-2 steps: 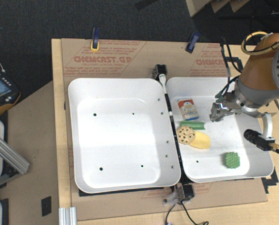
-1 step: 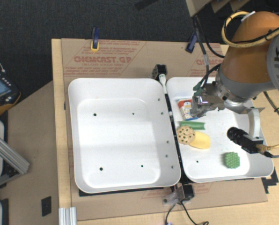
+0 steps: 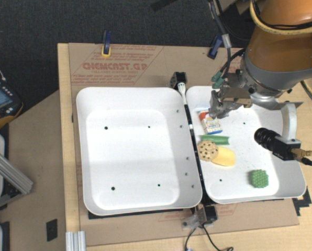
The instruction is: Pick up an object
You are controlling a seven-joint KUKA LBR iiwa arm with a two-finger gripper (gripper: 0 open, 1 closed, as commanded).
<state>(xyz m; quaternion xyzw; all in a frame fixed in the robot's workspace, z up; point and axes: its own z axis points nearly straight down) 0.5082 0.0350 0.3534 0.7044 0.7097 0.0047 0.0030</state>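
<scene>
The jaws (image 3: 217,114) hang low over the far-left part of the right bin (image 3: 289,190), directly above a small red-white-and-blue carton (image 3: 212,124); whether they are open or closed cannot be told, since the wrist body covers the tips. The carton appears to be the nearest candidate for the pick. To do the step well, centre the jaws across the carton's narrow side, descend until the tips straddle it, and close only once both sides are bracketed; then lift straight up. Keep clear of the bin wall to the left and of the green stick (image 3: 217,139) lying just near of the carton. Further toward the near side lie a round speckled cookie (image 3: 207,150) touching a yellow lump (image 3: 223,157), and, well apart to the right, a green knobbly ball (image 3: 259,178). The left bin (image 3: 93,192) rests beside it on the table (image 3: 67,140). The carton's far end is hidden under the jaws, and contact cannot be confirmed.
</scene>
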